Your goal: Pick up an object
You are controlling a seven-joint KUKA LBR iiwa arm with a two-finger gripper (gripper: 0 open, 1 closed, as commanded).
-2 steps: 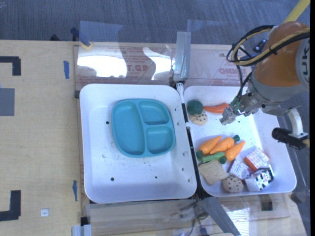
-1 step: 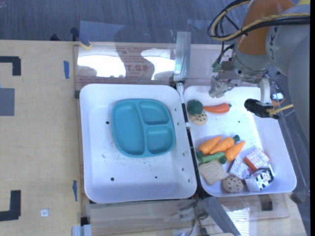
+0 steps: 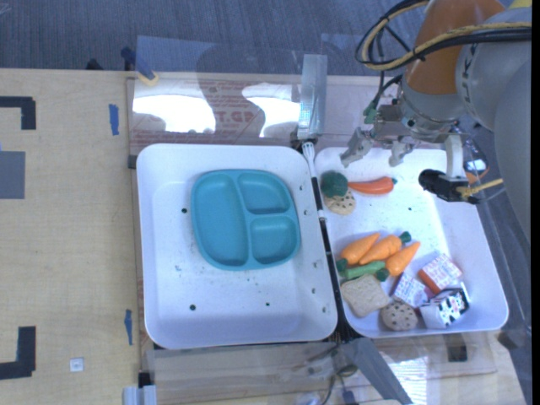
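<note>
My gripper point(image 3: 372, 152) hangs open over the far end of the right bin point(image 3: 481, 251), with nothing between its fingers. Just below it lies a red-orange chili point(image 3: 372, 186). A dark green round item point(image 3: 333, 180) and a small cookie point(image 3: 341, 202) sit to the chili's left, against the bin's left wall. Toward the near end are orange carrots point(image 3: 381, 248), a green pod point(image 3: 364, 271), a bread slice point(image 3: 363, 295), a second cookie point(image 3: 398, 315) and small cartons point(image 3: 438, 287).
The left bin point(image 3: 160, 251) holds a teal divided plate point(image 3: 245, 218). A clear upright panel point(image 3: 313, 99) stands at the far edge between the bins. A wooden bench top point(image 3: 59, 226) lies to the left.
</note>
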